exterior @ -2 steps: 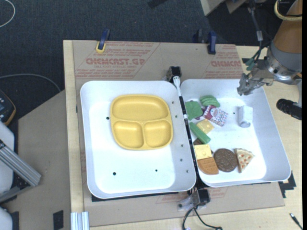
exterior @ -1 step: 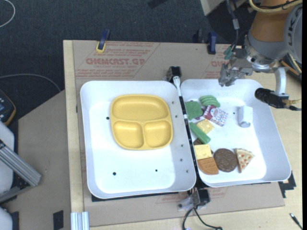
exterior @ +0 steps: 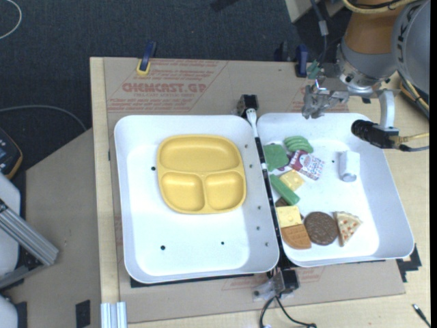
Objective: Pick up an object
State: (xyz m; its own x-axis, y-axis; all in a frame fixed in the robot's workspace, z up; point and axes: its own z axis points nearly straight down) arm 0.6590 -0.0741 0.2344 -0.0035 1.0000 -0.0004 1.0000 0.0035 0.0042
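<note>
My gripper [exterior: 315,106] hangs over the far rim of the right bin [exterior: 389,203], near its back left corner, and holds nothing that I can see. The bin's objects lie nearer the camera than the gripper. Closest to it is a green ridged piece [exterior: 298,143], with a red and white packet [exterior: 307,165] just in front and a green leaf-shaped piece [exterior: 275,156] to the left. A small grey cylinder [exterior: 347,165] lies alone to the right. Further forward are a green stick [exterior: 285,189], yellow cheese [exterior: 289,216], a tan cracker [exterior: 296,236], a brown round cookie [exterior: 321,228] and a pizza slice [exterior: 347,225].
The left bin [exterior: 136,238] holds a yellow divided plate [exterior: 201,173]. A black clip [exterior: 247,104] sits where the two bins meet at the back. The right half of the right bin is bare apart from the grey cylinder.
</note>
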